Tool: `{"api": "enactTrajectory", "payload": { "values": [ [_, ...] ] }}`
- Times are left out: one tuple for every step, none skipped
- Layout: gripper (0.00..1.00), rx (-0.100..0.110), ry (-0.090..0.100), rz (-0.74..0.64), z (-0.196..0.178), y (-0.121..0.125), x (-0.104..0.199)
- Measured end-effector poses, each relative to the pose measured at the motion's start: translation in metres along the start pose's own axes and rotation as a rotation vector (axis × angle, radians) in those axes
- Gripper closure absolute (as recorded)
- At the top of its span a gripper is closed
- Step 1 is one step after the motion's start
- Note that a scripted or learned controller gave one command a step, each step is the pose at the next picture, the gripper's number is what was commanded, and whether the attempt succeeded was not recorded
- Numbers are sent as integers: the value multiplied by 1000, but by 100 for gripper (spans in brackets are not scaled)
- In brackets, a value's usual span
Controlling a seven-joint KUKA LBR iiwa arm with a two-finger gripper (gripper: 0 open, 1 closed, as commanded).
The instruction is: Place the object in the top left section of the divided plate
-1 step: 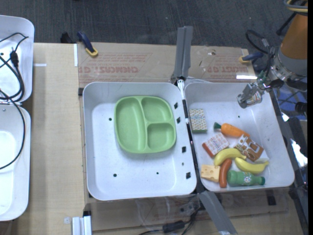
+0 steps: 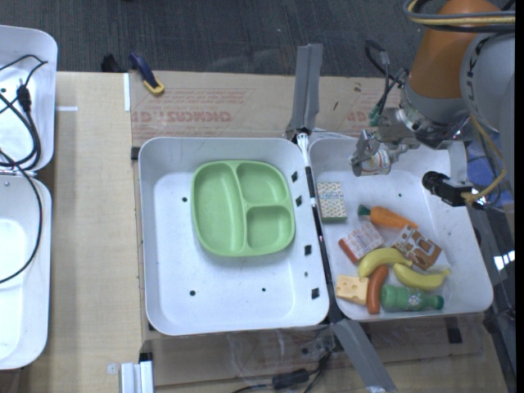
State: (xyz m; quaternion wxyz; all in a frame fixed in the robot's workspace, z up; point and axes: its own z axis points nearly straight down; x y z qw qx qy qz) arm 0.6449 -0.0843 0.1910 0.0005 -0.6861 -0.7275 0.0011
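A grey KUKA arm (image 2: 471, 64) with an orange band reaches in from the right over a wooden table (image 2: 90, 219) carrying two shallow white bins side by side. Its pincer (image 2: 372, 160) hangs over the far left corner of the right bin (image 2: 471, 293); whether it is spread or closed, and whether anything sits in it, cannot be told from this angle.

Well to the pincer's left, in the left bin (image 2: 164, 285), lies the green divided plate (image 2: 243, 208), with one long section on its left side and two smaller ones on its right. Nothing lies in its sections.

The loose items sit in the right bin, all on the near side of the pincer. Just below and slightly left of it lies a small speckled green sponge block (image 2: 331, 201). Below and a little right of the pincer is a toy carrot (image 2: 389, 217). Farther down come a red-and-white wrapped packet (image 2: 363, 240), a brown patterned box (image 2: 417, 249), two toy bananas (image 2: 383, 259) (image 2: 421, 277), a red sausage (image 2: 376, 288), a wedge of yellow cheese (image 2: 352, 289) and a green bottle (image 2: 409, 300) lying on its side, bunched together and touching one another at the near end of the bin.

Far to the pincer's left, a blue-and-yellow clamp (image 2: 146, 75) rests at the table's far edge, and black cables (image 2: 20, 129) trail over white trays at the left margin.
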Motion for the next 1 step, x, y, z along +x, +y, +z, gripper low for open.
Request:
{"api": "enactTrajectory", "payload": {
  "values": [
    [100, 1, 0, 163, 0, -19, 74]
  ]
}}
